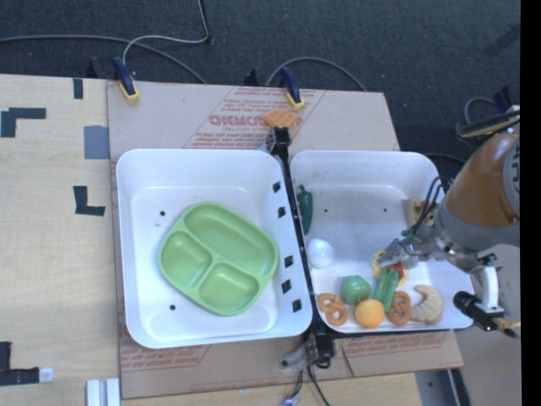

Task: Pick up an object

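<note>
Wooden surface under two white bins, green divided plate in left bin, claw low in right bin above green cucumber, grip state unclear.

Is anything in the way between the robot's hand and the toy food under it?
Nothing visible is. The gripper hangs right over the green cucumber in the right bin, but the orange, pretzels and croissant crowd close beside it.

Two white bins are counted, one green divided plate, two pretzels, one orange, one white ball, one croissant, and two blue clamps are seen on the worktop.
</note>
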